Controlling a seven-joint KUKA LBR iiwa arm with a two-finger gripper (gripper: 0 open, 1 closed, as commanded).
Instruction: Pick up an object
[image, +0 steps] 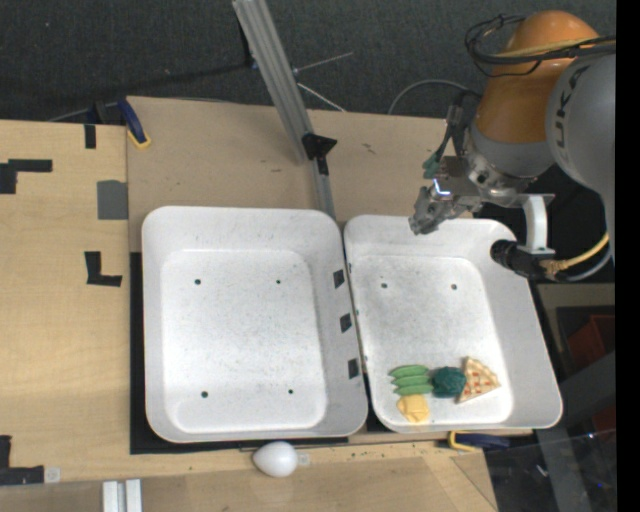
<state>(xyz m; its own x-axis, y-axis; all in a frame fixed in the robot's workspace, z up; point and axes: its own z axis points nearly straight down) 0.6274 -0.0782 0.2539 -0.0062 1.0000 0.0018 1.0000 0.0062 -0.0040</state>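
On my grey arm (590, 110), beside the orange band, I can read only the letters "UK".

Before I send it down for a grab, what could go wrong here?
1. The toys, a green piece, a dark green piece, a yellow piece and a pizza slice, lie bunched together, so the fingers may catch two or push them apart.
2. They sit close to the right bin's near wall, which could block a finger.
3. The gripper hovers over the far rim, so a straight descent would likely miss.
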